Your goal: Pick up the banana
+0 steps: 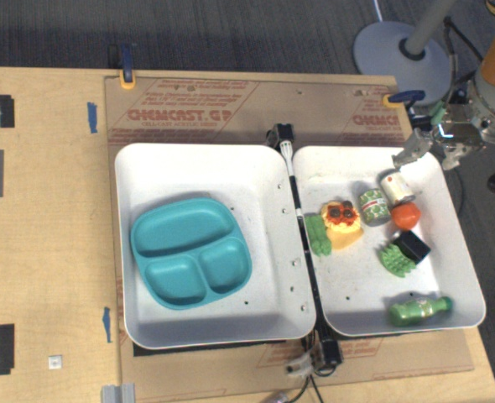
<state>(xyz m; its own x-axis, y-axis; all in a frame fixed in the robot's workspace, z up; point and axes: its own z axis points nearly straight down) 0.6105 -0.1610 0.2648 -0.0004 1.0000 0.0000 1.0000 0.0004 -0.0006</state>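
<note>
My gripper (429, 156) hangs over the far right corner of the right bin (348, 296), open, with nothing between its fingers (409, 153). The things in that bin lie below and to the left of it. Nearest is a white bottle with a red cap (393, 186), then a green can (373, 206) and an orange-red ball (406, 217). A yellow block with a red top (342, 223) lies further left, beside a green piece (317, 234).
A black block (413, 245) rests on a green leafy toy (393, 261), and a green bottle (419, 310) lies near the right bin's front edge. The left bin (147, 170) holds a teal divided plate (190, 251). A lamp base (394, 50) stands behind the bench.
</note>
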